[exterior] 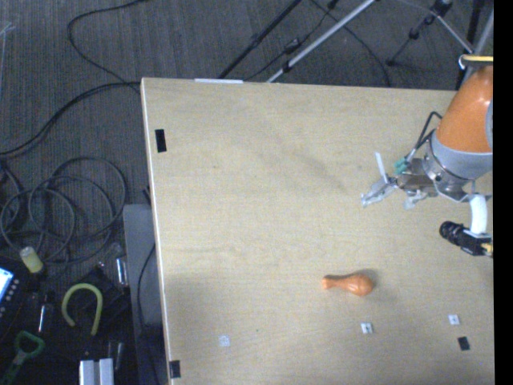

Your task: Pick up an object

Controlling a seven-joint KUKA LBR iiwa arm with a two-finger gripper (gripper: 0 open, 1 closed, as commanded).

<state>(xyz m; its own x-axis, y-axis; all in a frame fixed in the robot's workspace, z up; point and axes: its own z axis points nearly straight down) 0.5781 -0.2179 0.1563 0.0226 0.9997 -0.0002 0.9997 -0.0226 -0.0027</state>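
Your gripper (pixel 378 184) hangs at 3 o'clock, fingers spread apart with nothing between them, likely poised for a descent. The orange pear-shaped object (pixel 349 283) lies on its side at 5 o'clock, well apart from the fingers, so you'll need to shift toward 6 first. The tan bench top (pixel 240 215) is bare wood. Cables (pixel 64 207) and tripod legs (pixel 345 14) clutter the carpet from 9 to 12.

Even, moderately bright light on the pale surface (pixel 264 183). Faint soft shadow patches only, no glare. Overall soft focus, low resolution; dim floor (pixel 72 70).
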